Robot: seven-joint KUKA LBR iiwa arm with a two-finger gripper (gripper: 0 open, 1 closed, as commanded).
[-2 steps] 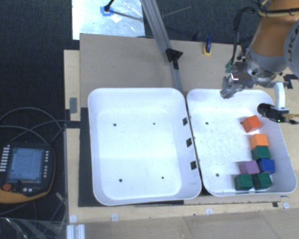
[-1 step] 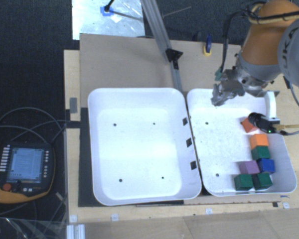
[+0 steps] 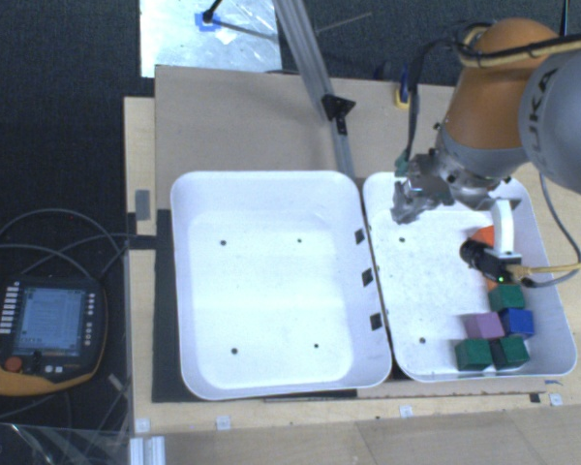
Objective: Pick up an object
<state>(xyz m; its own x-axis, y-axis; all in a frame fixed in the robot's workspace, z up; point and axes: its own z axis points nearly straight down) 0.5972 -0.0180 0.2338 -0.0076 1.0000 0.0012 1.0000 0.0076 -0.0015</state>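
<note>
A teach pendant (image 3: 44, 335) is seen well left of the left bin (image 3: 205, 376), on the dark floor. Just right of the left bin, touching along the rim, the right bin (image 3: 436, 368) is found. In the corner of the right bin farthest from the left bin, small blocks are clustered: a purple block (image 3: 483, 325), green blocks (image 3: 473, 355) and a blue block (image 3: 519, 322). An orange object (image 3: 483, 234) is partly hidden there. The gripper (image 3: 408, 206) is held above the right bin's far end; nothing is seen clamped.
</note>
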